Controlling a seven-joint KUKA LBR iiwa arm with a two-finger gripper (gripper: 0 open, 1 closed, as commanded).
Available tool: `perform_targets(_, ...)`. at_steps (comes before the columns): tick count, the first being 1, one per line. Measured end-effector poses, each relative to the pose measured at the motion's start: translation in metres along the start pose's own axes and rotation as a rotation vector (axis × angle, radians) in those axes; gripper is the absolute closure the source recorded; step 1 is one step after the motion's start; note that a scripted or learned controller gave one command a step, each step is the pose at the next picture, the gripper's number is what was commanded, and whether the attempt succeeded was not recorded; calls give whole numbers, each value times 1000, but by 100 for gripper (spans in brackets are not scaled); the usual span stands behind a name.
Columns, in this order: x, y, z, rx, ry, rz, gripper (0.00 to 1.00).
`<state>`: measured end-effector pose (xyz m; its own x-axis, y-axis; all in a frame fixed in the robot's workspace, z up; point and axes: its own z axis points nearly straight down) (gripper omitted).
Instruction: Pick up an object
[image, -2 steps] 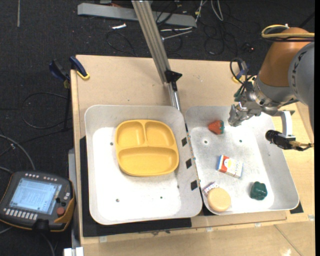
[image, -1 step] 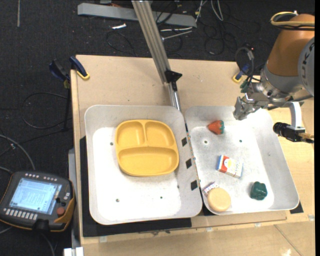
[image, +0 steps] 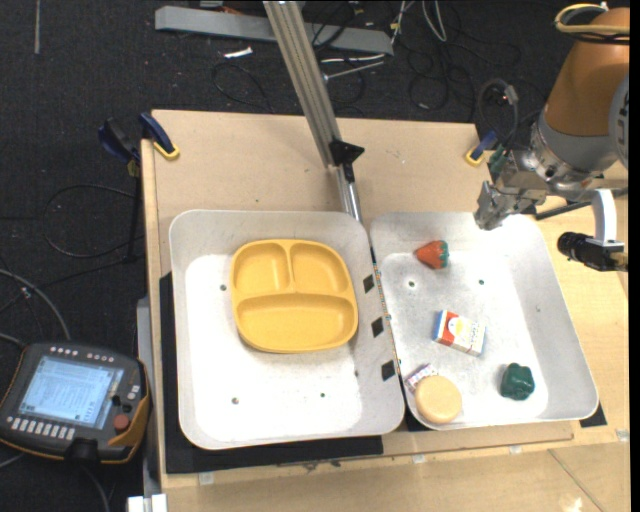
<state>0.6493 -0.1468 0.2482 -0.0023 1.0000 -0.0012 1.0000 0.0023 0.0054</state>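
The right bin holds a red strawberry toy at its far left, a small white box with red and blue print in the middle, a round tan cookie-like disc at the near left and a dark green pepper toy at the near right. My gripper hangs over the far right corner of this bin, up and to the right of the strawberry, with nothing seen between its fingers.
The left bin carries a yellow divided plate. A metal pole slants in from the top to the gap between the bins. Clamps sit at the bench's far corners. A teach pendant lies at the lower left.
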Motion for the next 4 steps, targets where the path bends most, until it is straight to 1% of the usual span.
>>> perform_targets(1, 55, 7, -6, 2, 3, -6, 100)
perform_targets(2, 112, -1, 7, 7, 3, -6, 100)
perform_targets(3, 169, -7, -1, 6, 4, -6, 100)
perform_targets(4, 217, -8, 11, 7, 3, -5, 100)
